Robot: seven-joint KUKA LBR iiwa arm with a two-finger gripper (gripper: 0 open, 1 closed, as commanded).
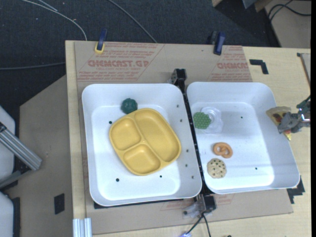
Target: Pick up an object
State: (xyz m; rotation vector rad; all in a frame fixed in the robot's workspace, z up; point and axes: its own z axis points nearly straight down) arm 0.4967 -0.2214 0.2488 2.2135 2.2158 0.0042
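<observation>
Pretzel (222,149) looks light, stiff; pinch across ring. Gripper (290,123) at bin (247,89) edge, finger state unclear.

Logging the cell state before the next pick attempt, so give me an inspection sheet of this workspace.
Surface: bench covered in brown paper, bearing the left bin and the right bin side by side.
Job's things: yellow divided plate and dark green ball in the left bin; light green ball, clear plastic piece, pretzel and cookie in the right bin.
Clutter: blue clamps on the bench's far edge.
Grippers: gripper at the right bin's right rim, holding nothing visible.
Cables: thin cable on the floor.
Surroundings: dark carpet.
</observation>
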